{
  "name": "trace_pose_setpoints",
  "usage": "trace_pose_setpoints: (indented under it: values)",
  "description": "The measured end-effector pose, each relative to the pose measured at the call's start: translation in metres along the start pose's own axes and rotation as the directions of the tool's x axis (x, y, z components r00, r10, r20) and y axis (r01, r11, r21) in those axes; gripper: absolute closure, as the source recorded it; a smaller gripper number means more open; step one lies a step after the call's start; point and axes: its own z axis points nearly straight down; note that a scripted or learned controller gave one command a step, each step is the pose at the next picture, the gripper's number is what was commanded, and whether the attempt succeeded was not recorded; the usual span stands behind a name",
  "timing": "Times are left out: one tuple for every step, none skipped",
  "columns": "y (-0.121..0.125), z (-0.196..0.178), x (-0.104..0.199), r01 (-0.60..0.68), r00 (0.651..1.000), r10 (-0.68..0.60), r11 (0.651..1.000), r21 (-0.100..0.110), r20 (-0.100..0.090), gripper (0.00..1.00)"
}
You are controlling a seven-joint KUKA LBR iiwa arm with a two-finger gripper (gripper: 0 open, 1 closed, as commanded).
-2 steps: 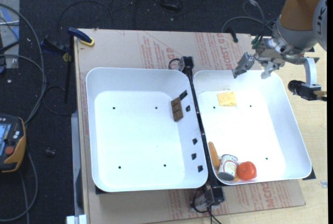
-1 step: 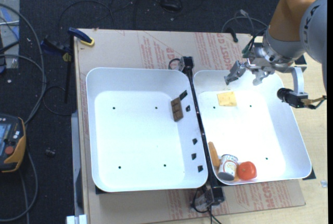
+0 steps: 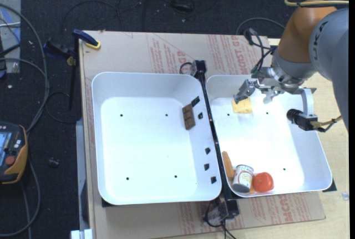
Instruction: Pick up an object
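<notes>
Camera view: my gripper [image 3: 246, 95] hangs over the right bin [image 3: 310, 146], near its far-left corner, fingers pinching a pale yellow wedge [image 3: 242, 106] at its upper edge. Whether the wedge also touches the bin floor, I cannot tell. Near edge of the same bin, toward its left corner: an orange stick [image 3: 227, 163] along the left wall, a small can [image 3: 242, 177] on its side just beside it, a red tomato [image 3: 263, 181] touching the can. Left bin [image 3: 105, 121]: a brown chocolate bar [image 3: 188, 116] near the right wall.
</notes>
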Motion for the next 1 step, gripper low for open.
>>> trace_pose_setpoints:
  values:
    - [0.0012, -0.0130, -0.0001, 0.000, 1.000, 0.000, 1.000, -0.005, 0.001, 1.00]
